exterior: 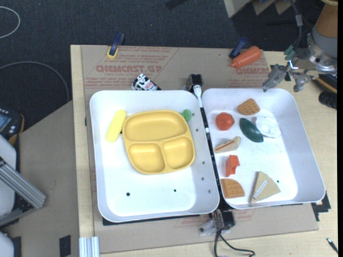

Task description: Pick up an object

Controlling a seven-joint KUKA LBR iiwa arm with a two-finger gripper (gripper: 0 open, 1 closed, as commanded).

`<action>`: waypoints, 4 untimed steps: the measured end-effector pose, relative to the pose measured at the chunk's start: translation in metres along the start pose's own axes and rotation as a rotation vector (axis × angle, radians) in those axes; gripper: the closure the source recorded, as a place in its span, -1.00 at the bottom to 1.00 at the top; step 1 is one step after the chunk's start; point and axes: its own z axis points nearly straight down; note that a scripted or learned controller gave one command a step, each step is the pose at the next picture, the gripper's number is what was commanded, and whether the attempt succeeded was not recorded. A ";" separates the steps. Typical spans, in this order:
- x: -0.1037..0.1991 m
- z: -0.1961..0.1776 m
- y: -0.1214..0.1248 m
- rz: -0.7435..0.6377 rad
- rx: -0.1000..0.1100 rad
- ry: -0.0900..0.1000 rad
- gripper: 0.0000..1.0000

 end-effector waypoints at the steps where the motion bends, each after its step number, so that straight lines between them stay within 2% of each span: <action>1: 0.001 -0.010 0.002 -0.003 -0.015 -0.003 -1.00; 2: 0.006 0.050 0.009 -0.005 -0.009 -0.001 -1.00; 4: 0.017 0.153 0.005 -0.004 -0.008 -0.001 -1.00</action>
